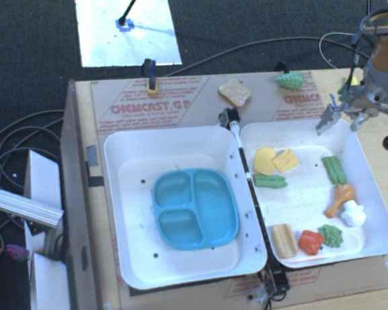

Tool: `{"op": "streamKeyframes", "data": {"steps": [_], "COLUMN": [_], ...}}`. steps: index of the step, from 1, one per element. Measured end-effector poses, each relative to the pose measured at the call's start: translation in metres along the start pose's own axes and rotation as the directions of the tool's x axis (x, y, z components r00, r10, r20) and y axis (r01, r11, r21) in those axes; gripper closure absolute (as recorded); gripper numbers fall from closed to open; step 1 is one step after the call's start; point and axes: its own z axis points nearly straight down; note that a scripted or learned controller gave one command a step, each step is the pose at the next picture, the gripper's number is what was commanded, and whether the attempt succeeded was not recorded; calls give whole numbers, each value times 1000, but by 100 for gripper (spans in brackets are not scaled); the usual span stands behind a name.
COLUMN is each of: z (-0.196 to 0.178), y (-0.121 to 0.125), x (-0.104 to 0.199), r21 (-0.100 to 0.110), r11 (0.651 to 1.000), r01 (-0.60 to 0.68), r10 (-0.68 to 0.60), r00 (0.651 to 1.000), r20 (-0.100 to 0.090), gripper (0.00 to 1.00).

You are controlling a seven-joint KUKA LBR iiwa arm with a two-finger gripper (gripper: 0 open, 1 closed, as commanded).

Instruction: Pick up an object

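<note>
claw [343, 119] spread, above right bin [376, 189] rim

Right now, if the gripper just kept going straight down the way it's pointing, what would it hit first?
Probably the back rim of the right bin, near its far right corner. The gripper hangs above that edge, fingers spread and holding nothing. Depth is unclear from this slanted view, so it might land just inside, short of the green bean.

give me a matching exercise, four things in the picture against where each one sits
Things:
1. blue tray
2. red pepper
3. cracker
4. gripper

Places:
A. on the cardboard behind the bins
B. in the left bin
C. above the right bin's far right corner
D. near the front edge of the right bin

Pairs: 1-B, 2-D, 3-A, 4-C
</note>
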Motion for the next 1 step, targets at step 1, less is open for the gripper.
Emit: {"op": "streamKeyframes", "data": {"steps": [1], "z": [62], "y": [-53], "x": [29], "r21": [2], "r11": [1000], "r01": [-2], "r10": [2], "r00": [1000], "r20": [-1], "gripper": [0]}}
